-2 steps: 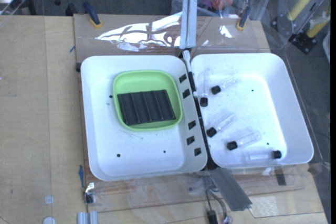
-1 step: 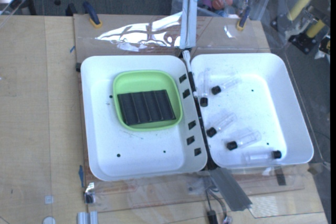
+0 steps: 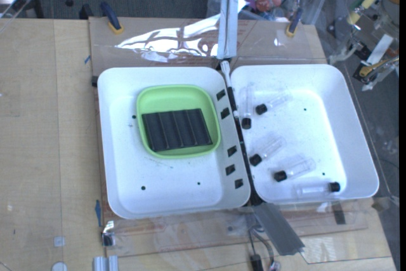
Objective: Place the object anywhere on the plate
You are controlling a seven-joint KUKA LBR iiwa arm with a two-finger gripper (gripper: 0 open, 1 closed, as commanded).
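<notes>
Block status: the dark ribbed block (image 3: 176,129) lies flat on the green plate (image 3: 171,91), covering most of its floor and skewed slightly against the plate's edges. The plate sits in the left bin (image 3: 165,190), nearer the far edge and the divider side. If this block is the intended object, the placement reads as complete. Several clear capped tubes (image 3: 288,169) lie scattered in the right bin (image 3: 330,105), well apart from the plate and unplaced
</notes>
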